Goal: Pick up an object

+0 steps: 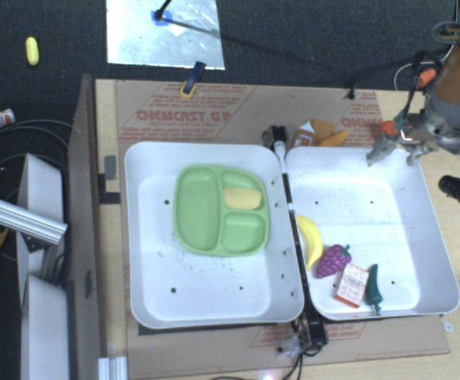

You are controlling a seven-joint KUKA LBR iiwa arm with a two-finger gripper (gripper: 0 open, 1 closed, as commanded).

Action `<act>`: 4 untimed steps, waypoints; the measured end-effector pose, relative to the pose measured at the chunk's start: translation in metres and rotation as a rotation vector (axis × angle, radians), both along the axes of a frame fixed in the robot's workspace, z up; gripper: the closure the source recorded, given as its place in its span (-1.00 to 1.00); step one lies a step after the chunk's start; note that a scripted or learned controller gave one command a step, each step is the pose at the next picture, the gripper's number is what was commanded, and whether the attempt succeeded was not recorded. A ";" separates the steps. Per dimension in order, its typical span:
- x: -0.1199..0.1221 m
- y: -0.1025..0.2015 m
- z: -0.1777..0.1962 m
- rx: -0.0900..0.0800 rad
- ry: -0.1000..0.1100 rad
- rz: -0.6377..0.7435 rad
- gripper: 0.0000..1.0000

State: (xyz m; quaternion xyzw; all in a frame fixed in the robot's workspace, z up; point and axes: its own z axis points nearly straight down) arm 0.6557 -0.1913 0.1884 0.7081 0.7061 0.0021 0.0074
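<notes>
Near edge of worktop [214, 347]: cardboard sheet under both bins, a cable clump at the front where the bins meet.

Right bin [404, 212], near corner: a dark green pepper [373, 286] lying lengthwise, touching a small red-and-white packet [350, 284] on its left. Just beyond the packet, a purple grape bunch [333, 260]. A banana [309, 239] lies beside the grapes against the bin's left wall, curving along it. The four sit close together; banana and grapes look to be touching.

Left bin [154, 291]: a green divided tray [220, 210] sits about mid-bin, flat. Its far right compartment holds a pale yellow lump [241, 198], kind unclear. A few dark specks on the bin floor.

Far part of right bin: the gripper [396, 150] hangs over the far right rim, well apart from the objects at the near corner. Two grey fingers point down and spread apart, nothing between them. Above it, the grey wrist with the orange band of the arm [458, 93] comes in from the right.

Beyond the bins: an orange scrap [325, 133] and a small dark fitting on the cardboard at the bins' far junction. Farther back, a yellow-and-blue clip [191, 81] at the cardboard's edge, then a shiny foil square [165, 22] on dark carpet.
</notes>
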 end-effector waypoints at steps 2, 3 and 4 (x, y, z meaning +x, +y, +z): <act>-0.001 -0.014 0.111 -0.001 -0.011 0.010 -1.00; -0.080 -0.015 0.002 0.011 0.023 0.001 -1.00; -0.142 0.067 -0.003 0.012 0.019 0.011 -1.00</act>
